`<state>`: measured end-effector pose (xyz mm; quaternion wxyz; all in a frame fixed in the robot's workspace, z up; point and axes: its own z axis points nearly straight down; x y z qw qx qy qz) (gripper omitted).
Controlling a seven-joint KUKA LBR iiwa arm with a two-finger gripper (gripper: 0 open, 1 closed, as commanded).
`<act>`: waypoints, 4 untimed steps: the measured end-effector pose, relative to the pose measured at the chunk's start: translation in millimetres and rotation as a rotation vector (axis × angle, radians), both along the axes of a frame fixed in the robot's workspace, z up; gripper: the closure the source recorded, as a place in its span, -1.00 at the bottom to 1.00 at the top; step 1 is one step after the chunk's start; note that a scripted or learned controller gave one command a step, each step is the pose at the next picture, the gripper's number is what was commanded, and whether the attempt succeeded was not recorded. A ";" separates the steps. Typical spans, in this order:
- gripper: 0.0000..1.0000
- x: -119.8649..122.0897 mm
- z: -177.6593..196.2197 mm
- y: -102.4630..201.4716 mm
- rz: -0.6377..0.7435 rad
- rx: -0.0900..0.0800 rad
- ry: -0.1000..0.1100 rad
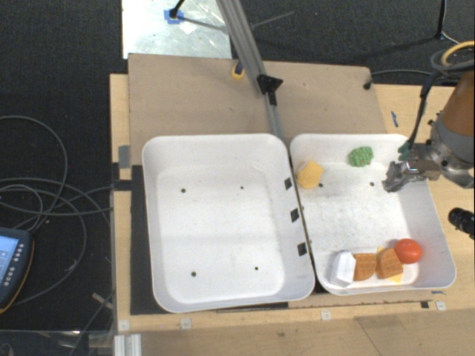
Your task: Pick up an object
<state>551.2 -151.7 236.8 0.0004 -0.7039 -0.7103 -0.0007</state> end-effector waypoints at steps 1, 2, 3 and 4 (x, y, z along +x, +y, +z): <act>1.00 -7.1 -3.4 42.7 0.001 0.000 0.000; 1.00 -17.4 -13.0 95.3 0.002 0.001 0.001; 1.00 -19.1 -12.6 158.9 0.004 0.002 0.000; 1.00 -35.5 -5.7 213.9 0.003 0.002 0.000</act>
